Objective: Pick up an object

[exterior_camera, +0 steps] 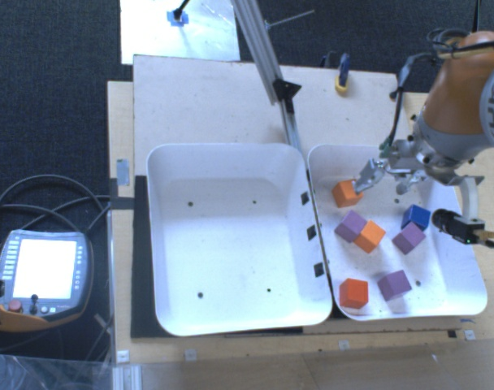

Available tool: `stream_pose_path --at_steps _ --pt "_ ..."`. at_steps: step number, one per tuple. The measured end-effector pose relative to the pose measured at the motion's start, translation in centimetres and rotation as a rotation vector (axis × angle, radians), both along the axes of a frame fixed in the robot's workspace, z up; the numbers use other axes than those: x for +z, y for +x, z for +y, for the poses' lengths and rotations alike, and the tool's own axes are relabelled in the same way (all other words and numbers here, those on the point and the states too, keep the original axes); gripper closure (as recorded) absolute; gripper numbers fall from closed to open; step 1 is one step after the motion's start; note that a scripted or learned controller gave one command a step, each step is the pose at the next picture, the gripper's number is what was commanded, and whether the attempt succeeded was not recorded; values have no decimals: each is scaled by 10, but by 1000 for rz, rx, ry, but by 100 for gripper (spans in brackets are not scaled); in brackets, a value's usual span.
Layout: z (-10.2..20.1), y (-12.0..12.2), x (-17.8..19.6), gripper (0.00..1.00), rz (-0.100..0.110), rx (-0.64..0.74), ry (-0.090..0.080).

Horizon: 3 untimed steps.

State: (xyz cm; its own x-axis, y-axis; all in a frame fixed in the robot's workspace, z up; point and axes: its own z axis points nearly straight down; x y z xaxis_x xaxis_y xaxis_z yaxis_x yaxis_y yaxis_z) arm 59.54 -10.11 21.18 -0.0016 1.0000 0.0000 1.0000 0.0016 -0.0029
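While the pincer [383, 177] hangs over the right bin [474, 299], fingers apart, one tip's just beside an orange cube [344, 193].

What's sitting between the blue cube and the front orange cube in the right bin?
In the camera view, between blue cube and front orange cube: a purple cube and another.

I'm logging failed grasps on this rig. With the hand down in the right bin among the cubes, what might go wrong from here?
1. The hand sits beside the orange cube near the back of the right bin, not clearly around it; closing could push it away instead of gripping.
2. A purple cube and a second orange cube touch each other, so reaching for one may drag the other.
3. The blue cube lies under the arm, where a descent could knock it.
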Motion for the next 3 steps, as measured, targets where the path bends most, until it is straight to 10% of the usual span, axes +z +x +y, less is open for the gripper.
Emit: stream_pose_path --at_steps 2,3 --pt "2 -5 -84 0 0 1 1" --pt "2 -3 -71 100 -6 2 0"
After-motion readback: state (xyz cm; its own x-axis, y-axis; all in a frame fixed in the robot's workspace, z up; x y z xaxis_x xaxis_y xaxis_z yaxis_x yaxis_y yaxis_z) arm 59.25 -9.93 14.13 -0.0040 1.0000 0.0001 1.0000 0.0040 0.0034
